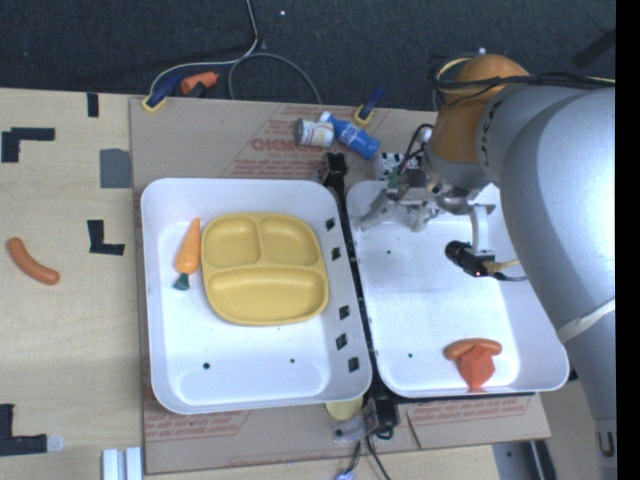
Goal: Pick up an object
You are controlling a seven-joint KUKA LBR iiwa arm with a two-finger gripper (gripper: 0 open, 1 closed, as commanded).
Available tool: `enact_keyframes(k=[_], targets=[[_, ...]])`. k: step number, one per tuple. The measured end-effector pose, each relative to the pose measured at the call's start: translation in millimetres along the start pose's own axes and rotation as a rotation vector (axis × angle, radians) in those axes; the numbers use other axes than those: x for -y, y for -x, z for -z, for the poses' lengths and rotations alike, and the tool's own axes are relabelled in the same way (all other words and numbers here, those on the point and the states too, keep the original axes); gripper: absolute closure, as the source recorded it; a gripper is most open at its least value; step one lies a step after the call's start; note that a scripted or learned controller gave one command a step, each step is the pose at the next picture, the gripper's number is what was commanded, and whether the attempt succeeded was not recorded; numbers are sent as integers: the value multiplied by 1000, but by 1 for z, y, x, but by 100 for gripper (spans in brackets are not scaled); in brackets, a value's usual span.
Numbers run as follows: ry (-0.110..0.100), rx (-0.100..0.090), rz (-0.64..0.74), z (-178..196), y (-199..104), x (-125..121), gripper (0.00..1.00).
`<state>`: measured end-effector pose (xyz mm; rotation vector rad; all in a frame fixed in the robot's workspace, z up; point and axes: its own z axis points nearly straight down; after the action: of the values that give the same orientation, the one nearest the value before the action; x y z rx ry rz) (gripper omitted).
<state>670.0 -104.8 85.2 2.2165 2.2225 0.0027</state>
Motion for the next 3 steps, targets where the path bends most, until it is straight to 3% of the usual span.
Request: enact_keyframes(k=[1, 2, 3], targets=[[0, 2, 1, 11, 0, 1, 100], [5, -5, 7, 106, -89, 32, 100], [-6, -3, 6, 99, -164, 48, 100]])
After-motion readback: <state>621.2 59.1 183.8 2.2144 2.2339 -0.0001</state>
